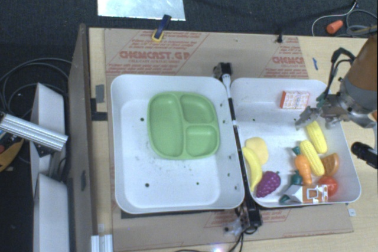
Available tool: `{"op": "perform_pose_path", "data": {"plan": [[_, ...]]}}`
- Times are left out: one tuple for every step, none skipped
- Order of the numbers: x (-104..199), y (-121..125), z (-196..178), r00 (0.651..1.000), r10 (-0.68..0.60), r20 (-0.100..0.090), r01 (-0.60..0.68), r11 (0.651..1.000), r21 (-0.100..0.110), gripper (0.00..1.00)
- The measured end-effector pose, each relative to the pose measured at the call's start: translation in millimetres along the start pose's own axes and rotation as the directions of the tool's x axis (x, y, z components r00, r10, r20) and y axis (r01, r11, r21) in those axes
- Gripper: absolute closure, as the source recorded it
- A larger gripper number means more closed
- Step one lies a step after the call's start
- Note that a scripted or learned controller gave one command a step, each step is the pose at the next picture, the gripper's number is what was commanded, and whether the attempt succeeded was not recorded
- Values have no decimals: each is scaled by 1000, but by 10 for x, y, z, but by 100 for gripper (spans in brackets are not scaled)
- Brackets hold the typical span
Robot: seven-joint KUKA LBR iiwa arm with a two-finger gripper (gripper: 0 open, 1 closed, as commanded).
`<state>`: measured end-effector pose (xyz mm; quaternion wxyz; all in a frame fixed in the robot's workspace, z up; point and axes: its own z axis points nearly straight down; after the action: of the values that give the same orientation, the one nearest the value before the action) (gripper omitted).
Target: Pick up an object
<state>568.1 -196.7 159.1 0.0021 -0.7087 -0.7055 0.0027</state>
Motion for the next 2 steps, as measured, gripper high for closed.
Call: {"op": "perform_pose_path", "data": {"plan": [[-101, -118, 563, 1000, -8, 8, 8, 1000, -25, 0], [157, -777, 192, 1000, -4, -2, 4, 1000, -6, 0]]}}
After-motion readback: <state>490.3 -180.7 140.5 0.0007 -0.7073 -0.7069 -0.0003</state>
